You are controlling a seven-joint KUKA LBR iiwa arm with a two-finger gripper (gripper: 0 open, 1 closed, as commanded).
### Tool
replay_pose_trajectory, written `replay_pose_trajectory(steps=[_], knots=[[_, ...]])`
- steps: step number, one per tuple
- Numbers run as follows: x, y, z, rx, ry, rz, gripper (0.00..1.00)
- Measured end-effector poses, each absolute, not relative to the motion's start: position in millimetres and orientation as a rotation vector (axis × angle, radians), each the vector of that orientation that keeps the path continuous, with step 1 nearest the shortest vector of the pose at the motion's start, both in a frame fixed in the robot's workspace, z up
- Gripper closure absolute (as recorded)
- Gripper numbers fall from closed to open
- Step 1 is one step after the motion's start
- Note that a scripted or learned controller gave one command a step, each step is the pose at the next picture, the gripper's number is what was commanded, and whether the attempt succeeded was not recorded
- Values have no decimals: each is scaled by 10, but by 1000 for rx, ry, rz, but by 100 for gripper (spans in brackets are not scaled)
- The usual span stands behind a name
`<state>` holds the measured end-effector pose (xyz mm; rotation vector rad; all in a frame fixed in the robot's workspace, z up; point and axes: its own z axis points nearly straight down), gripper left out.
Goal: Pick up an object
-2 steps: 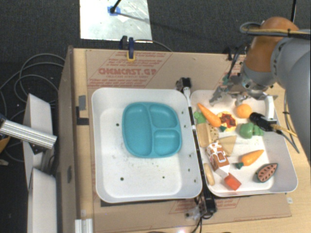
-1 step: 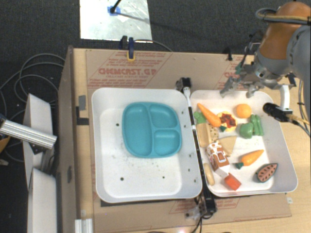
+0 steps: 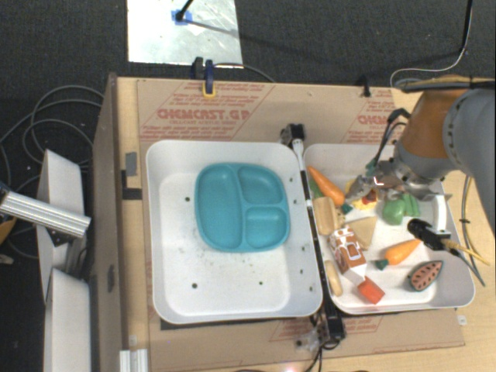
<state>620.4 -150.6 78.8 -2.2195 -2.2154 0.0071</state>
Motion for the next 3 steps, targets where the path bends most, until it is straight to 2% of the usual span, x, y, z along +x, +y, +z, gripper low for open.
replay_pose_trajectory(steps=[1,2,3], knots=[[6158,-1111,846,-2215,-2228,0,0],[6315,-1155,852,-2218,-2229,-4,0],[6326,-1157,983,-2219,-2231,-8,100]])
